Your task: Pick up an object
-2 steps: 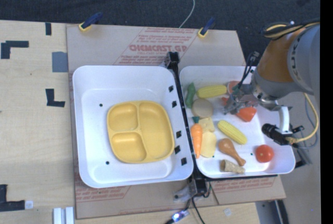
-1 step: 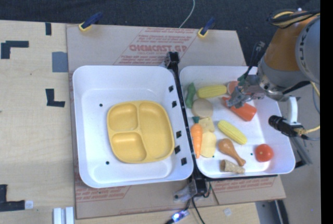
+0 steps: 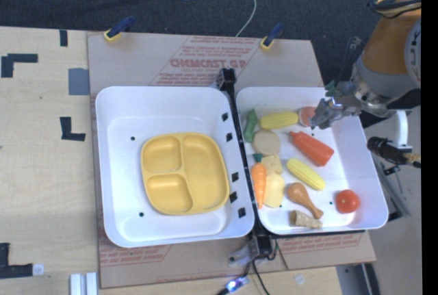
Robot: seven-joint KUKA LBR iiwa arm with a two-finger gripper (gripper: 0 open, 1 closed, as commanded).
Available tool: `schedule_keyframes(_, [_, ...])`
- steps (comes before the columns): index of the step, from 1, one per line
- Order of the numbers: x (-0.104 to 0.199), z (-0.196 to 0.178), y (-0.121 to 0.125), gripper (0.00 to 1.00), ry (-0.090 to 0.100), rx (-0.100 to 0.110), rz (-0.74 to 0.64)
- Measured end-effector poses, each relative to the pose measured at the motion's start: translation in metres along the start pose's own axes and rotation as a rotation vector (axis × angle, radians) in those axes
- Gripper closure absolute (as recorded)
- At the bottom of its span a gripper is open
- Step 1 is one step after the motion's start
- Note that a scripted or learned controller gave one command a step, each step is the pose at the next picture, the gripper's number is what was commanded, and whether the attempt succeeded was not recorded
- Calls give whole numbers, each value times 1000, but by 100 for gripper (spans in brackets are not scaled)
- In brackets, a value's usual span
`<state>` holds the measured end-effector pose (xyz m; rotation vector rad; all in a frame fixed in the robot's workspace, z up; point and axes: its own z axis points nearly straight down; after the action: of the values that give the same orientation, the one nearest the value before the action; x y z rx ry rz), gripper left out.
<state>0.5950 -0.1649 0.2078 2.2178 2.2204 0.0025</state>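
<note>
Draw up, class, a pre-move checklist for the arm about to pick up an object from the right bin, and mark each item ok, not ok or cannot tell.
1. Target objects present in the right white bin: ok; it holds toy foods such as the orange-red plastic carrot and the red plastic tomato.
2. Two-finger gripper over the right bin: ok; it hangs at the far edge, near the carrot.
3. Gripper free of any object: cannot tell.
4. Finger opening: cannot tell.
5. Nearest object unobstructed: ok; the carrot lies apart from the yellow plastic corn cob.
6. Yellow divided plate clear of the path: ok; it sits in the left bin.
</note>
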Motion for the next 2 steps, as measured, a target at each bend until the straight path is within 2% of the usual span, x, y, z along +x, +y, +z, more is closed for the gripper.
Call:
schedule_keyframes(1, [0,-18,1,100,1,2,0])
schedule_keyframes(2, [48,-26,21,100,3,3,-5])
